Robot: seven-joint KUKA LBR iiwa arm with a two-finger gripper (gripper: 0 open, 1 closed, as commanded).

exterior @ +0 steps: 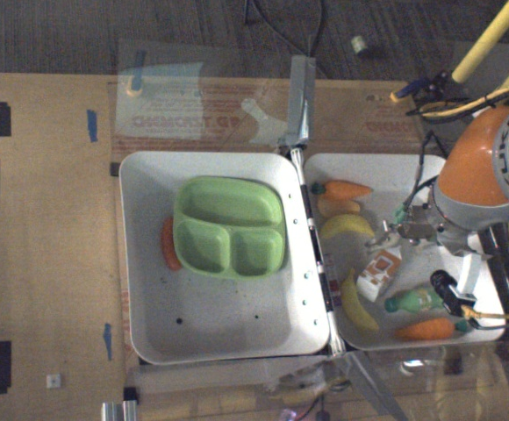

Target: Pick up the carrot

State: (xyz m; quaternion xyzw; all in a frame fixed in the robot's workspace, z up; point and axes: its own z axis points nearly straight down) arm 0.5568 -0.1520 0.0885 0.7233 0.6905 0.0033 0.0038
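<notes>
One carrot (347, 189) lies along the far edge of the right bin (386, 167), its green stem end pointing left. A second orange carrot (427, 329) rests by the near wall of the same bin. My gripper (398, 230) hangs over the middle of the right bin, right of a yellow banana (346, 226) and just above a white and orange carton (380, 273). It stands between the two carrots and touches neither. Nothing shows in its grasp.
In the right bin there are also a second banana (357, 303), a green bottle (412, 302) and a pale orange piece (337, 206) under the far carrot. The left bin (149, 305) holds a green divided plate (230, 226) with an orange-red item (169, 244) at its left side.
</notes>
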